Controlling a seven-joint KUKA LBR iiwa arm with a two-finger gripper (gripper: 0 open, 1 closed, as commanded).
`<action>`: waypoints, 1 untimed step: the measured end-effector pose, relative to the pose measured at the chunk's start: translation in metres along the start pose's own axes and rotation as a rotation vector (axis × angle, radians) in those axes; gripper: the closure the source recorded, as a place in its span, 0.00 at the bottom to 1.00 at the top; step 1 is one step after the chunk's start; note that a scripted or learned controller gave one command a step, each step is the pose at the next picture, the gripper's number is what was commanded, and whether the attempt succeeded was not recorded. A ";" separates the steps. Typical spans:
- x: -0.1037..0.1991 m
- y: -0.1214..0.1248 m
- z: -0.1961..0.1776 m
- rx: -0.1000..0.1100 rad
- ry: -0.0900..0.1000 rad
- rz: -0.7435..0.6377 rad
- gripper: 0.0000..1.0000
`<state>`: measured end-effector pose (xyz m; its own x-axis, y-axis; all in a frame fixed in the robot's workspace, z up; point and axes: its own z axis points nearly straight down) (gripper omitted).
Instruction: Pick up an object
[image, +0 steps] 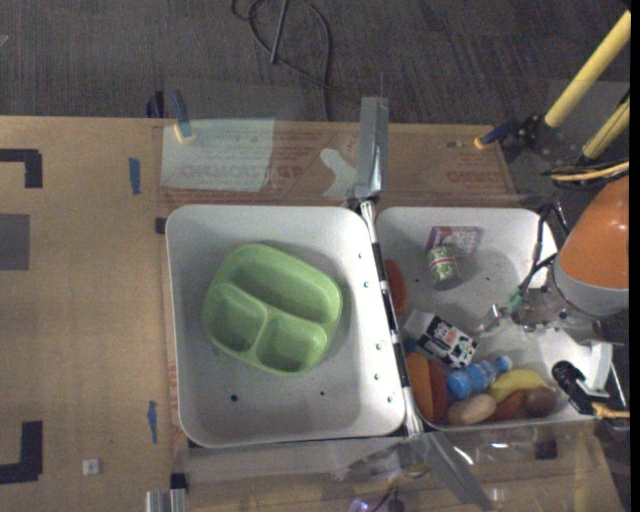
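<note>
The right bin holds several toy items. A small green-labelled can rests on a purple packet near the back. A black-and-white carton lies at mid-left. Along the front sit a blue bottle, a yellow banana, a tan potato, an orange carrot-like piece and a brown round piece. My gripper hangs low over the bin's right-centre, right of the carton and above the banana, with nothing visibly in it.
The left bin holds a green divided tray. A red item lies against the right bin's left wall. The arm's orange band overhangs the right rim. Yellow poles and cables stand behind.
</note>
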<state>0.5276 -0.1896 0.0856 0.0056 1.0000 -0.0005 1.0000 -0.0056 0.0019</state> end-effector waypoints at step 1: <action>-0.010 0.094 0.000 0.000 0.000 0.070 0.00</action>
<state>0.6214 -0.1998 0.0855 0.0758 0.9971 -0.0006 0.9971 -0.0758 0.0015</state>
